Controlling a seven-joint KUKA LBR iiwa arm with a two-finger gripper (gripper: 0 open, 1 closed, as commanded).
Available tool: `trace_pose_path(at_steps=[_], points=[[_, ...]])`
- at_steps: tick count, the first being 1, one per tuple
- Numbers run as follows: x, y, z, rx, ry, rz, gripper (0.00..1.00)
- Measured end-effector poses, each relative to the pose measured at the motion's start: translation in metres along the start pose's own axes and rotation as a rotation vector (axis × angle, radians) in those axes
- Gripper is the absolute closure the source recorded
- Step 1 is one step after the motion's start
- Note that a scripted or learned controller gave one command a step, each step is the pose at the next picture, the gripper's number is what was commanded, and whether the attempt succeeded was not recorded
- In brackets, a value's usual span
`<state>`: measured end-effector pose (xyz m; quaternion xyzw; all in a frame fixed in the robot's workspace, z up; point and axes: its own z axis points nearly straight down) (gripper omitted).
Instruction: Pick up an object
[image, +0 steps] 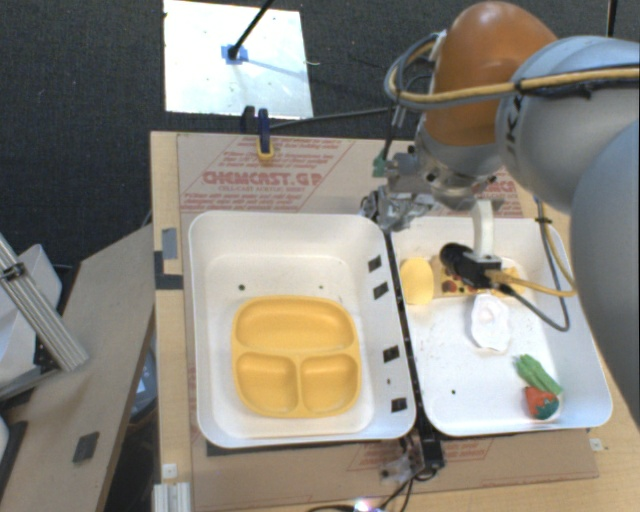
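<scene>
At the near right corner of the right bin (470, 400), the thing farthest from the gripper (398, 208) on my screen is a small toy vegetable (540, 388). Its near end is red-orange and its green leafy top points away, toward the tool. A step closer to the gripper lies a white lump (489, 322), pale and softly rounded, apart from the toy. Closer still, just on my side of the gripper and close beside the wall that parts the two bins, rests a yellow oval piece (417, 281), smooth, pale and lemon-like. To the view's left of the tool and nearer to me than it, the left bin (205, 300) holds a yellow divided plate (297, 355). The plate lies flat, with one long compartment on the side toward the gripper and two smaller ones on my side. The gripper itself is over the far end of that parting wall, where the bins' far rims meet, and I cannot tell whether it is released or clenched. Behind it the arm (490, 70) rises, orange and grey, and beyond the bins lies a cardboard sheet (270, 175) with red print.
</scene>
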<state>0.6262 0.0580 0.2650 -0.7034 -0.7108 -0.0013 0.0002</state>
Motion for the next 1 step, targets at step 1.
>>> trace_pose_path(at_steps=[1], points=[[0.0478,0.0004,0.0184,0.004,-0.001,0.001,1.0]])
